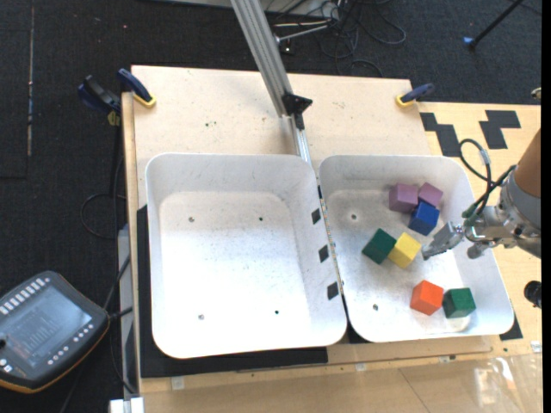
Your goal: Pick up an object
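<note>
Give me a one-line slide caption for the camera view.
KUKA gripper reaches into the right bin beside a yellow block, amid green, blue, purple and orange blocks.

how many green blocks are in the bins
2, both in the right bin. One green block touches the yellow block near the middle. The other green block sits beside the orange block near the front right corner. None looks hidden.

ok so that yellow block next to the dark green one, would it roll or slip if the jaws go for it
The yellow block looks cube-shaped with flat faces, so it probably slides rather than rolls. It appears rigid, so it likely won't deform. It seems to touch the dark green block, so a push may shove both.
</note>
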{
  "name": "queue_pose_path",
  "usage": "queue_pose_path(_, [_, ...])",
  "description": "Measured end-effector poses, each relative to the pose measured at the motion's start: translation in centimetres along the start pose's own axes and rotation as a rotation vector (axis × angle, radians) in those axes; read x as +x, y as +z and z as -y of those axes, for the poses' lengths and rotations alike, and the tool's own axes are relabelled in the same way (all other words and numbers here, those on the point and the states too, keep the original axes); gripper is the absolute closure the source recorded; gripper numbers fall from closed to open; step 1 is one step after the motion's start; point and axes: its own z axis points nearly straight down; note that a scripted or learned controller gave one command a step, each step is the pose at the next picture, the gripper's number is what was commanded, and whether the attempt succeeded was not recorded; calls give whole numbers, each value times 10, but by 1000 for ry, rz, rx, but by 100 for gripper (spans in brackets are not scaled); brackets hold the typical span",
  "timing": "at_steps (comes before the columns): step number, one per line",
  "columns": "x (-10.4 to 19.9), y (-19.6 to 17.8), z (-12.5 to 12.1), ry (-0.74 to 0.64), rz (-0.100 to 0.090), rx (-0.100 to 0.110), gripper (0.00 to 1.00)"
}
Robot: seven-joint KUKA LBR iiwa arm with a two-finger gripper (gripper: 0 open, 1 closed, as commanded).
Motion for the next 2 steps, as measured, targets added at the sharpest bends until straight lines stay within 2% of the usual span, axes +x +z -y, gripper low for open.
queue_pose_path(1, [0, -2, -1, 1, 1, -4, 0])
queue_pose_path(2, [-1, 61, -4, 2, -1, 2, 0])
